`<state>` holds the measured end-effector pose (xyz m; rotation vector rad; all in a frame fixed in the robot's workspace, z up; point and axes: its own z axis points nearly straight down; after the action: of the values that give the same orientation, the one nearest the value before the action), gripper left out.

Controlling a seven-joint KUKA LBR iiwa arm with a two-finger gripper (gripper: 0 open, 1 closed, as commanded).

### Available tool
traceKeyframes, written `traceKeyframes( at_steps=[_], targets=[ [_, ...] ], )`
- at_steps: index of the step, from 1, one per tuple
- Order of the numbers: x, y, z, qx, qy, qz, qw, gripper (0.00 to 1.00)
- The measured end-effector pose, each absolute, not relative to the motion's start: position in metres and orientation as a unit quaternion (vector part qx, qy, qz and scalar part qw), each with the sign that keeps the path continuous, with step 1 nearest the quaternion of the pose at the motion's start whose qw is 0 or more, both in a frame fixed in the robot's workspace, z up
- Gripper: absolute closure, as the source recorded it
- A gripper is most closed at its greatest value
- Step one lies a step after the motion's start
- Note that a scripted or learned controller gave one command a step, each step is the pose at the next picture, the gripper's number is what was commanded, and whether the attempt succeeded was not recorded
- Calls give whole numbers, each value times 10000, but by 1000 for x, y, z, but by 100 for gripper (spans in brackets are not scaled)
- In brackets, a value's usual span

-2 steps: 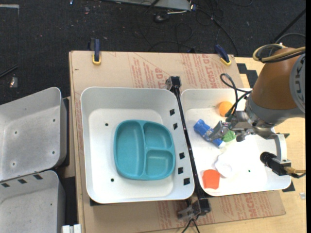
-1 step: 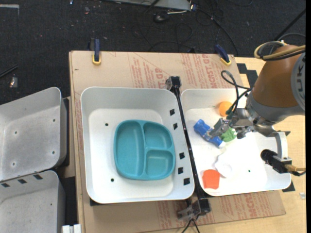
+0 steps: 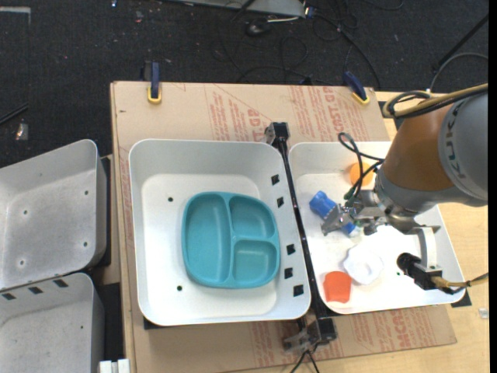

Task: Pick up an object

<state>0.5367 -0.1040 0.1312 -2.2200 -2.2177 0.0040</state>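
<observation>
The gripper [image 3: 342,222] is down in the right bin [image 3: 435,298], right at the blue block [image 3: 321,204]. I cannot tell if it grips the block. A white round lid [image 3: 363,265] and an orange cup [image 3: 337,286] lie nearer than the block. A teal divided plate [image 3: 231,239] sits in the left bin [image 3: 155,208].

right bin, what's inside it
The right bin holds a blue object, an orange cup, a white object and something orange half hidden by the arm. Whatever lies under the end effector is covered.
</observation>
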Motion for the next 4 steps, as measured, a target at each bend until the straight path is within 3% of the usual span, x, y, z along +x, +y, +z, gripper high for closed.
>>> traceKeyframes(
  at_steps=[1, 2, 4],
  targets=[
    [536, -103, 90, -7076, -7066, 9, 15, 0],
    [537, -104, 102, -7082, -7060, 1, 4, 100],
    [551, -109, 191, -7064, -7078, -9, -18, 100]
  ],
)
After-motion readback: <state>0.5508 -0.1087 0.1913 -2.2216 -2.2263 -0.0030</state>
